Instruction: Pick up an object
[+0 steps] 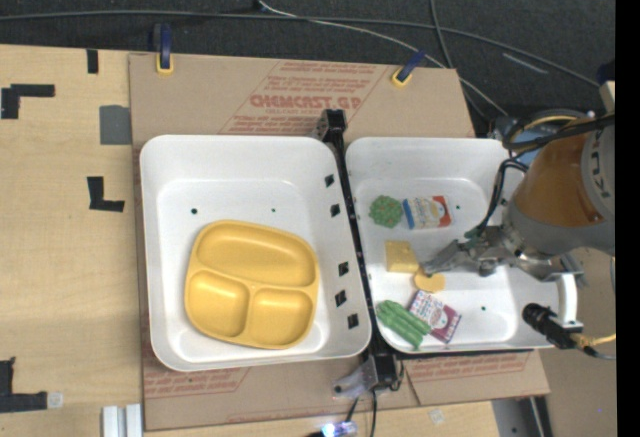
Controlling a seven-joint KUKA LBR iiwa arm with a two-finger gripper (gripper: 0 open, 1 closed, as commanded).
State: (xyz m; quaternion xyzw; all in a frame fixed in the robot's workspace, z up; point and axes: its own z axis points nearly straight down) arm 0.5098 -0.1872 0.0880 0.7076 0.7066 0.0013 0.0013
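Nearest the camera, at the near edge of the right bin [500, 157], lie green pea pods [401, 321] with a pink printed packet [436, 316] just beside them on the right. Farther in sit a yellow block [400, 256] and a small yellow piece [431, 280], and at the far side a green leafy lump [386, 211] next to a red and white carton [428, 213]. The left bin [160, 160] holds a yellow divided tray [250, 283]. Both bins rest on a cardboard sheet over the surface [50, 225].

The arm [565, 190] reaches in from the right, and the gripper [447, 263] is low in the right bin, its tip close to the yellow block and the small yellow piece. Whether it is spread or closed I cannot tell, and nothing is visibly caught in it. So, as I judge it, the reach is made but the pick is not: every object lies on the bin floor, and grasping and lifting one remain
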